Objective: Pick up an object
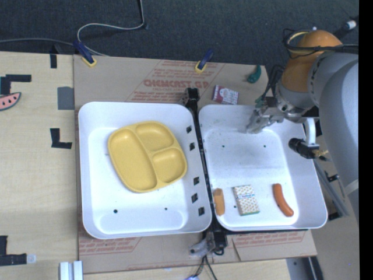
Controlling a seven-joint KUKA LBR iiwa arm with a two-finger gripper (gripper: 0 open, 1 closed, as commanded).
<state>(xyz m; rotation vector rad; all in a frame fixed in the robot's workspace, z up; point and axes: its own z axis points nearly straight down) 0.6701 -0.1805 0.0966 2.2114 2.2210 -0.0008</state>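
Observation:
In the right bin (250,150), along its near side, lie three things: a small orange-brown piece (219,201) at the left, a pale patterned box (246,199) in the middle and a red-orange sausage (283,200) at the right. My gripper (256,123) hangs over that bin's far right corner, well away from all three. Nothing shows between its fingers.
A yellow divided plate (148,155) lies in the left bin (99,214). A small red and white packet (225,94) lies on the cardboard behind the right bin. Clamps (203,60) and a cable sit at the bench's far edge. The arm covers the right bin's far right side.

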